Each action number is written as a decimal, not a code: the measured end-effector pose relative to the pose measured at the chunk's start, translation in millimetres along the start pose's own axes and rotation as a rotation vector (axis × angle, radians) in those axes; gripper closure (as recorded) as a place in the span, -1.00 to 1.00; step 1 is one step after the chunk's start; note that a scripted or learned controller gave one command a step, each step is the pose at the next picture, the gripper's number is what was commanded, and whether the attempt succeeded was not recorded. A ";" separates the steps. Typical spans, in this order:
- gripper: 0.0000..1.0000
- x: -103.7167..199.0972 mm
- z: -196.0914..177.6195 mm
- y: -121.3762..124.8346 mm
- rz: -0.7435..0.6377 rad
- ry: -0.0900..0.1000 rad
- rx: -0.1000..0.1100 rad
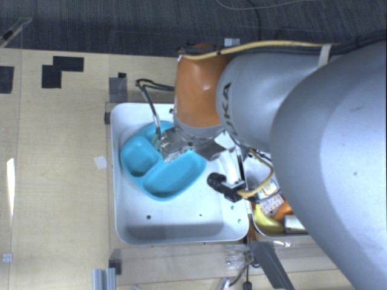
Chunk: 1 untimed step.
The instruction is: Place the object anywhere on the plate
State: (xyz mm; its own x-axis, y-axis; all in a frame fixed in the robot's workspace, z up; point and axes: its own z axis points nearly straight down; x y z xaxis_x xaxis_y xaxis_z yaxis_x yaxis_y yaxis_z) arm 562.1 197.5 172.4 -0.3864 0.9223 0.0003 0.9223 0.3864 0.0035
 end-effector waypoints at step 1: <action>1.00 -10.4 -21.7 24.5 0.086 -0.001 -0.001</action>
